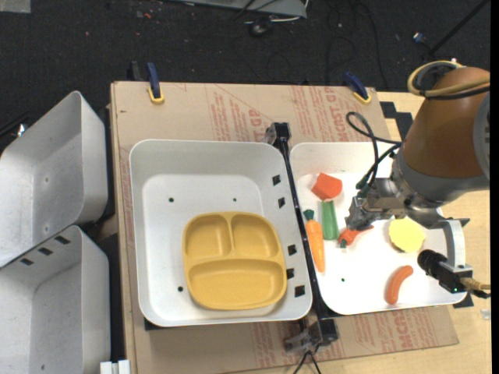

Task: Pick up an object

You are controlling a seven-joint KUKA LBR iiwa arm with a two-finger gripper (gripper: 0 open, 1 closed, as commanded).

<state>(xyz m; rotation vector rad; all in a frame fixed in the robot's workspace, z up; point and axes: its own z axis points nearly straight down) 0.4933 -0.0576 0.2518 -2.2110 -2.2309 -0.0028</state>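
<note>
Touching the end effector (pixel 360 223): small red piece (pixel 348 237).

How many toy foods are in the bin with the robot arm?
6: an orange block, green stick, carrot, small red piece at the gripper, yellow slice, sausage. The arm may hide more.

Even overhead light falls on two white bins (pixel 148 209) — bright, nearly glaring — with soft shadows along their walls; the dark floor (pixel 70 22) is dim, the frame slightly grainy.
</note>
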